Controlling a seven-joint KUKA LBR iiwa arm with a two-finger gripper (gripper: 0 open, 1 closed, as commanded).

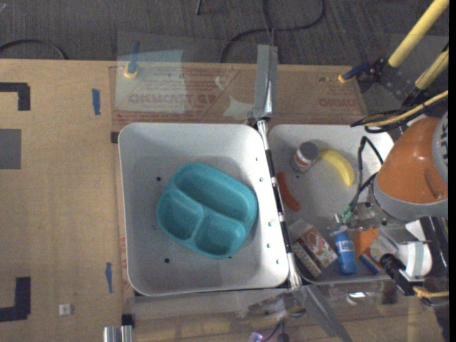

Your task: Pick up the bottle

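Observation:
The bottle (346, 254) is small and blue with a pale label. It lies in the right bin (322, 135) near the front wall, pointing front to back. My gripper (354, 221) hangs below the orange band of the arm (412, 171), right over the bottle's far end. The wrist and cables hide the spot where gripper and bottle meet, so contact is unclear.
The right bin also holds a banana (339, 166), a small round jar (306, 155), a red stick-shaped item (288, 192), a printed box (314, 249) left of the bottle, and orange and white items (399, 251) to its right. A teal divided plate (206, 209) lies in the left bin (139, 191).

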